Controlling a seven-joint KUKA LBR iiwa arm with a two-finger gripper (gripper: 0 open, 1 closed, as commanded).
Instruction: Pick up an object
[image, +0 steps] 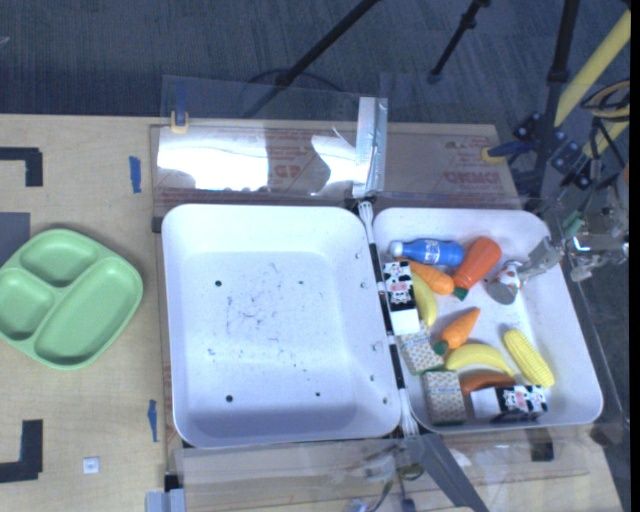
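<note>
Nothing is lifted yet: nearest, a cow-print carton (522, 400), corn cob (527, 358) and banana (479, 357) lie in the right bin (585, 345). Farther back lie a carrot (478, 261) and blue bottle (432, 251). The hand (578, 245) sits at the bin's far right rim; I cannot tell whether it is spread.

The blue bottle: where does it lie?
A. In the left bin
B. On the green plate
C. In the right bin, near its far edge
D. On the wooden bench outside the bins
C: the blue bottle lies on its side in the right bin, near the far edge, beside a carrot.
</note>
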